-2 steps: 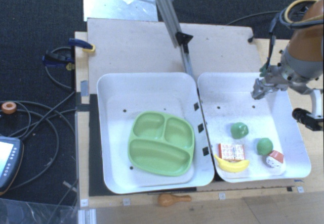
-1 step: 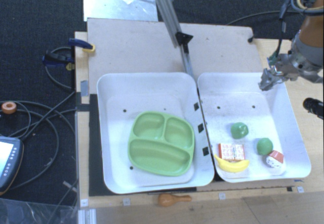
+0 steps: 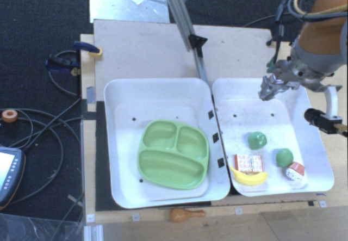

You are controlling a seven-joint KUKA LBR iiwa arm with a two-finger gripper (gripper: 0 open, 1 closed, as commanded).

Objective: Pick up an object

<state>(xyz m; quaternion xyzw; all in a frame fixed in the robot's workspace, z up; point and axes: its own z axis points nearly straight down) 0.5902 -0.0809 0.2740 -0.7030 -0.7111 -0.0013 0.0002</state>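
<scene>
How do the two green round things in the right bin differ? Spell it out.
The upper green ball lies apart from other objects near the bin's middle; the lower green ball sits toward the right wall, close above a red-and-white object. The upper one shows a bumpier outline; the lower one looks smoother. Both are green, similar in size, and lie in the right bin, below the hand.

You see both bins, left bin [image 3: 119, 98] and right bin [image 3: 321, 153]: white plastic, smooth, slight gloss. Green tray [image 3: 174, 154]: plastic, satin sheen. Bench board [image 3: 141, 49]: pale wood fibre, matt. Banana [image 3: 249, 177]: glossy yellow plastic. Gripper [image 3: 270, 88]: dull grey metal. Floor carpet [image 3: 38, 11]: dark, rough cloth.
</scene>
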